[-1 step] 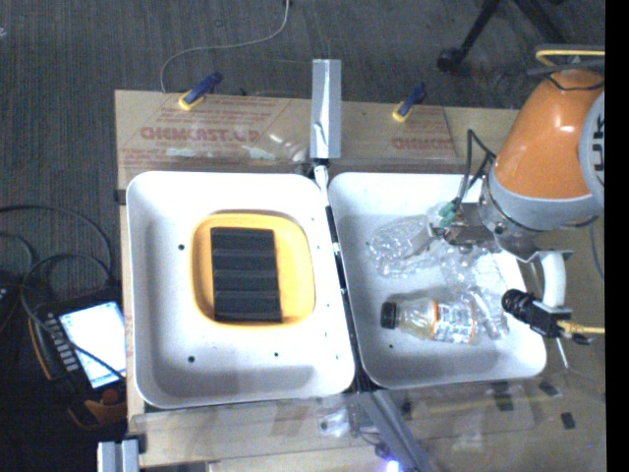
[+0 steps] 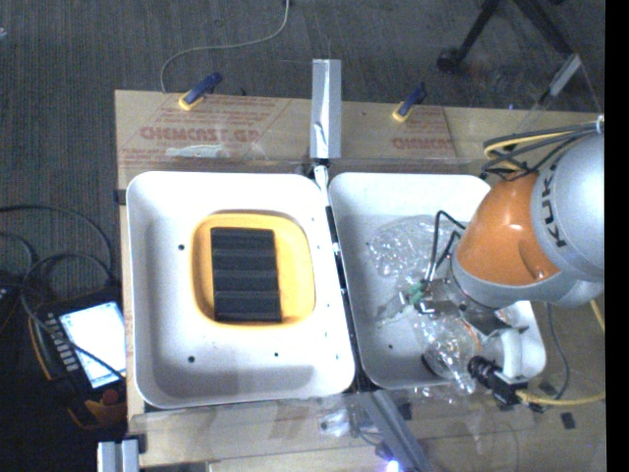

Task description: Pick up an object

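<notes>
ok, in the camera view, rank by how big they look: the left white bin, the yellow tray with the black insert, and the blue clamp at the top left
1. left white bin
2. yellow tray
3. blue clamp

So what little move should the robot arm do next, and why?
Probably a small lift straight up to check for a catch. The arm is low in the right bin, over crinkly clear plastic, and its body hides whether anything is gripped. The yellow and black block lies in the left bin.
</notes>
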Controlling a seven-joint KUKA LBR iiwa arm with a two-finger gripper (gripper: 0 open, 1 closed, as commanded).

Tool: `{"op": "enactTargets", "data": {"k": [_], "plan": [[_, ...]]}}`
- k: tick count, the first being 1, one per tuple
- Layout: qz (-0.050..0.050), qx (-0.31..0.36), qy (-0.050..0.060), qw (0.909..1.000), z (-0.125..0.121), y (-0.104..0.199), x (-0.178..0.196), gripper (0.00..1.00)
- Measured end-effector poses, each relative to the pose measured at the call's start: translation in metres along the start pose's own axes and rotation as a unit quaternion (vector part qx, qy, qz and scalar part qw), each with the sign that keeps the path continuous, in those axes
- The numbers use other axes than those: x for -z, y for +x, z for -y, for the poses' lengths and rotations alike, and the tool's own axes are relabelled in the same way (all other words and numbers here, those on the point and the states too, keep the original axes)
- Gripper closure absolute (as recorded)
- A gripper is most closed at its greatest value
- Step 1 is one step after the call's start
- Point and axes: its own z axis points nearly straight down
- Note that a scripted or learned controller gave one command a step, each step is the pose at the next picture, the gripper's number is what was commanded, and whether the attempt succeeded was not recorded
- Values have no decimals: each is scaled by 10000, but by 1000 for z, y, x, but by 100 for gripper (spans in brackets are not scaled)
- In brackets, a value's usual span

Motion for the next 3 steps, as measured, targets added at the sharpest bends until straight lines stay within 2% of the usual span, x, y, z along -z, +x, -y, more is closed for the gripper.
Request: {"op": "enactTargets", "data": {"k": [1, 2, 3], "plan": [[8, -72, -18, 10000, -86, -14, -1, 0], [-10, -424, 52, 9991, -135, -32, -3, 0], [11, 76, 49, 10000, -94, -79, -1, 0]]}}
